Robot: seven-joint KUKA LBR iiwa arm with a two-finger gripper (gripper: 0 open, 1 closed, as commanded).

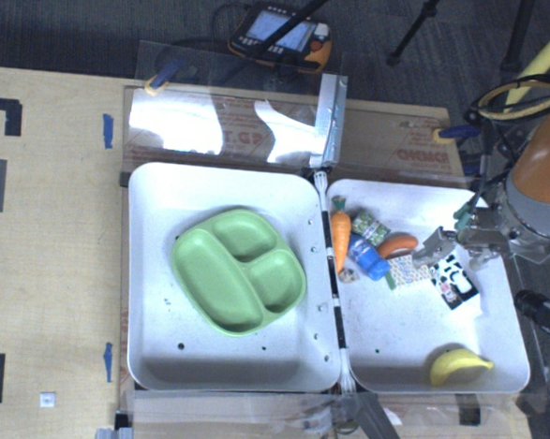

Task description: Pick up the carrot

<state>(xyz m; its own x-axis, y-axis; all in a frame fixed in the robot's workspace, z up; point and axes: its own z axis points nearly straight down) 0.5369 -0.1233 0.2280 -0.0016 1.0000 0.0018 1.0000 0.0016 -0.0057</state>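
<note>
I see the carrot point(339, 237) lying against the right bin's point(504, 305) left wall — untouched. The gripper point(439, 246) hangs near the bin's middle; whether it's parted or closed, I can't tell.

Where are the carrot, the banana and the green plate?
carrot point(339, 237): camera view, middle of its orange body.
banana point(458, 366): camera view, middle of its curve.
green plate point(216, 280): camera view, floor of its large compartment.

Right bin point(503, 319): your open floor lies in the middle, between the banana point(458, 366) at the near wall and the clutter up top. Carrot point(339, 240): hemmed by the left wall on one side, with the blue bottle point(369, 261) touching on the other.
</note>
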